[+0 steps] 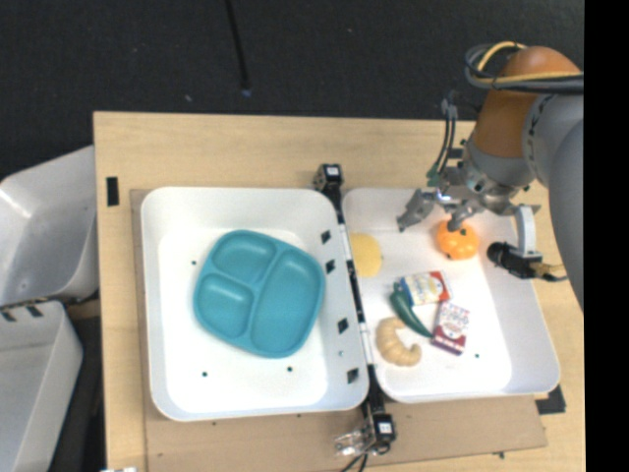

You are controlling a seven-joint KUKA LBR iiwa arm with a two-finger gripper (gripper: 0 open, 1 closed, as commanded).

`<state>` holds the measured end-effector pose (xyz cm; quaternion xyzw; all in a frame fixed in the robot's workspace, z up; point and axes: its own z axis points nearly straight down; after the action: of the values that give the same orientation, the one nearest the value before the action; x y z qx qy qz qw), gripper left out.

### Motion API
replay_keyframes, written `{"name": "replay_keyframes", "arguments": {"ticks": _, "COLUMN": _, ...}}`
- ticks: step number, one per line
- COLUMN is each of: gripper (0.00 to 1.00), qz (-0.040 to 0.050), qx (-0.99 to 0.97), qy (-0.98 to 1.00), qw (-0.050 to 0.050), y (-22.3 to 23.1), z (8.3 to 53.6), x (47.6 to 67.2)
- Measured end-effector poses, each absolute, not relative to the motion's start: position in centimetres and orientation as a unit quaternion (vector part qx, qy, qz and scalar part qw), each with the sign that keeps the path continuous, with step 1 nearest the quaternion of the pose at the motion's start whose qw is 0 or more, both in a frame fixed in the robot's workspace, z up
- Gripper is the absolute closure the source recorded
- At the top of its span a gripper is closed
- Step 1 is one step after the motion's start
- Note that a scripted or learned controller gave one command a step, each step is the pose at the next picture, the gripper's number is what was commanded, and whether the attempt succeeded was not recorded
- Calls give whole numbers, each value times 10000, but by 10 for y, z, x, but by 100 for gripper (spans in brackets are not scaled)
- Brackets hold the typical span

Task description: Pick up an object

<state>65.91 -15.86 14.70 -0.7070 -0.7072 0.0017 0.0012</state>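
Teal divided plate [259,292] in left bin [167,362]

My bench [118,155]: pale wood, matt. Two bins [236,382]: smooth white plastic, slight sheen. Divided plate [258,292]: teal plastic, matt. Orange toy [457,241]: glossy plastic. My gripper [439,210]: grey metal, dull.

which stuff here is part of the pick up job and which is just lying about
In the job: gripper, hovering over the right bin; orange toy right beside it, the likely target.

Lying about: yellow piece, croissant, green item, two small packets, teal divided plate in the left bin.
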Motion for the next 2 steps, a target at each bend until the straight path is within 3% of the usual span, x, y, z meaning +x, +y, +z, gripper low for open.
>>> {"name": "replay_keyframes", "arguments": {"ticks": 1, "gripper": 0, "qz": 14, "qx": -7072, "qy": -7070, "qw": 3, "y": -159, "z": 99, "x": 659}}
{"name": "replay_keyframes", "arguments": {"ticks": 2, "gripper": 100, "qz": -1, "qx": -7069, "qy": -7073, "qw": -28, "y": -161, "z": 113, "x": 660}}
